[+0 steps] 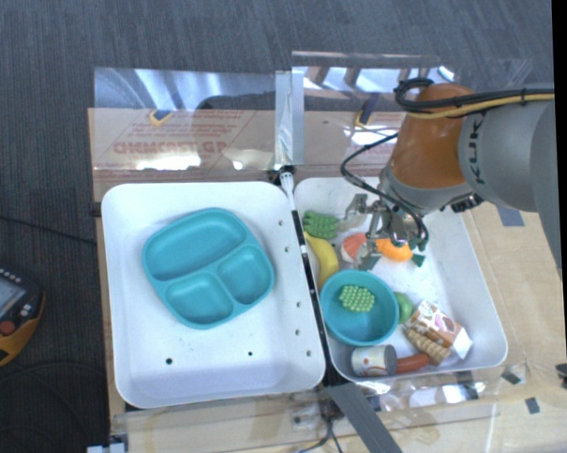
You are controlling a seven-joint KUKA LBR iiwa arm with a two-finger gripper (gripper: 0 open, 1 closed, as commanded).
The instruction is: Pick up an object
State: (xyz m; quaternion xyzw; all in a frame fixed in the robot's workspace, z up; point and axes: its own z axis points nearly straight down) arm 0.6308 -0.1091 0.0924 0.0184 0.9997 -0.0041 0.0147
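Observation:
My gripper [393, 233] hangs low over the back half of the right bin [482, 297], under the orange-banded wrist. Directly beneath it lies a small orange fruit [395, 250], with a red and white piece [356, 245] just to its left. Whether the gripper touches the fruit is hidden by the wrist. A yellow banana [323, 258] and a green leafy item [320, 222] lie by the bin's left wall. A blue bowl of green peas [359, 306] sits in the middle of the bin.
At the right bin's front lie a snack packet [434, 330], a white cup [371, 360], a red sausage [414, 362] and a green piece [404, 307]. The left bin [140, 368] holds a blue divided plate [206, 266]. Cables loop around the wrist.

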